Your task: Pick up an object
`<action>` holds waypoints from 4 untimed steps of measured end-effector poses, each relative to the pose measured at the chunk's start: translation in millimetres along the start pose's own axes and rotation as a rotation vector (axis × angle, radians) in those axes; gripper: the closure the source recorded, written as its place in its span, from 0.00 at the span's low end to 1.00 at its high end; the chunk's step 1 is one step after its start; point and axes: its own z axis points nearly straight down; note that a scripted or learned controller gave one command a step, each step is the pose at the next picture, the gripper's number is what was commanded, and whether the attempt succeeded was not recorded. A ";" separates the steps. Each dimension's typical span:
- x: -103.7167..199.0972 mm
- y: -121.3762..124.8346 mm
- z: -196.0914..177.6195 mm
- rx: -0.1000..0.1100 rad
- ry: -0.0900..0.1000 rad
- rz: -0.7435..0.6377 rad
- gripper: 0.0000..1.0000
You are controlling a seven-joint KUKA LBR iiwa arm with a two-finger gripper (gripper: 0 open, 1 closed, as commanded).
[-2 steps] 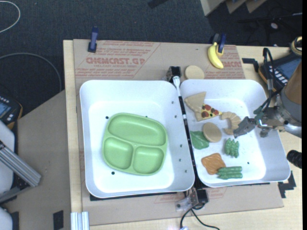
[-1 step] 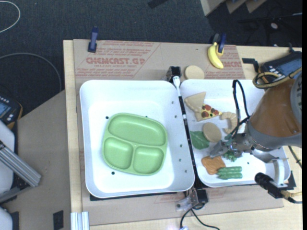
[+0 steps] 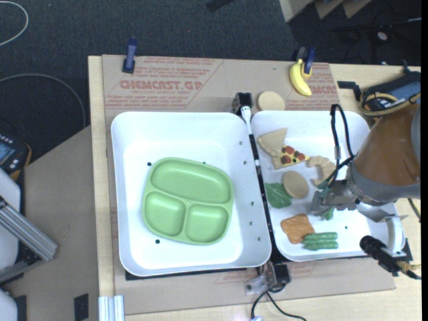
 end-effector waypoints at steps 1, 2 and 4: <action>57.7 2.1 -90.5 -0.008 0.002 -0.009 1.00; 99.7 2.7 -227.5 -0.016 0.003 -0.009 1.00; 83.6 -0.6 -300.5 0.014 -0.002 0.006 1.00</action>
